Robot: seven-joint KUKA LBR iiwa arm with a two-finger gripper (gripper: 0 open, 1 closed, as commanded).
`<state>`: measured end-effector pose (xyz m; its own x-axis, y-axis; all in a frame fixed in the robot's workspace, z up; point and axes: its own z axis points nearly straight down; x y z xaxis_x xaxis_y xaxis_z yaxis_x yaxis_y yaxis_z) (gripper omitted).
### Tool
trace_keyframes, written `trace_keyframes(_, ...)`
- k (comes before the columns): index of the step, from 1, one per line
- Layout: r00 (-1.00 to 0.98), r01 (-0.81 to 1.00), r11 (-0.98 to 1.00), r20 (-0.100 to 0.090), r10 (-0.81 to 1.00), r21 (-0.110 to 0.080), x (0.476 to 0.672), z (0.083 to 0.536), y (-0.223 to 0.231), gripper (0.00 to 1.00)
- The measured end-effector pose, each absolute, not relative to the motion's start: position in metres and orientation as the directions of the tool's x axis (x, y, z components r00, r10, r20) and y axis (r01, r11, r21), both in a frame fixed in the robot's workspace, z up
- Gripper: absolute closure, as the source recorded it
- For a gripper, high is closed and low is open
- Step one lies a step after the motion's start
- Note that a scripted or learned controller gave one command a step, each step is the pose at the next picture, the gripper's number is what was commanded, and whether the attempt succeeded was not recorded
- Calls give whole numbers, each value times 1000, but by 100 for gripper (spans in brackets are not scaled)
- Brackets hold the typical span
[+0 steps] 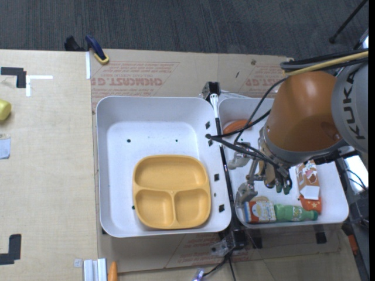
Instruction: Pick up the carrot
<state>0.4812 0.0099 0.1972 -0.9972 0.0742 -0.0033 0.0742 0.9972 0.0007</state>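
The carrot (235,125) shows as an orange shape at the back left of the right bin (334,215), partly hidden behind cables and the arm's orange band. My gripper (265,182) hangs over the middle of that bin, nearer the front than the carrot and apart from it. It is open, with nothing between its fingers.
A green and white package (281,212) lies along the right bin's front wall, and a red and white packet (309,184) lies to the gripper's right. The left bin (111,157) holds a yellow divided plate (171,190). A yellow object (3,110) sits at the bench's far left.
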Motion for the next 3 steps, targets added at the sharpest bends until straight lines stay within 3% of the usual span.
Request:
trace_keyframes(1,-994,110,994,-4,110,1,480,192,91,0)
trace_keyframes(2,-986,166,986,-6,166,1,491,93,111,0)
trace_keyframes(3,-986,166,986,-29,166,8,498,105,112,100)
